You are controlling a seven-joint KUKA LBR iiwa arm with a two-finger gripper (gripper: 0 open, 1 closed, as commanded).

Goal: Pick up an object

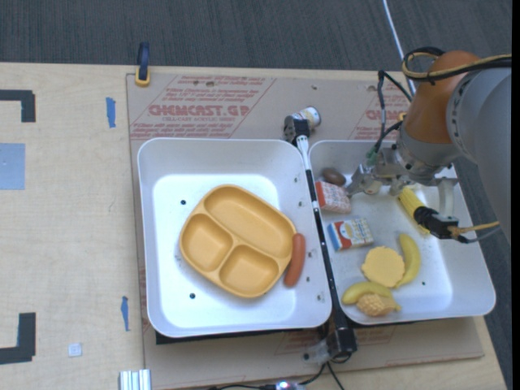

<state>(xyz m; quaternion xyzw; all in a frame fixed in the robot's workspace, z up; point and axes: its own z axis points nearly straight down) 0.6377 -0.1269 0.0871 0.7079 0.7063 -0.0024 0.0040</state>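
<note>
Now | gripper (375, 179) low in right bin (475, 295) | finger state unclear | sausage (295, 260) beside tray (236, 240)

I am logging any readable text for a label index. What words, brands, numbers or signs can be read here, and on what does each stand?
"CHEMCAST GP": red print, large, on the brown board under the bins, left part.
Further red print on the same board's right part, by the arm: cut off, not readable.
Small red lines above and below the large print: too small to read.
Small red and white carton in the right bin: print too blurred to read.
</note>
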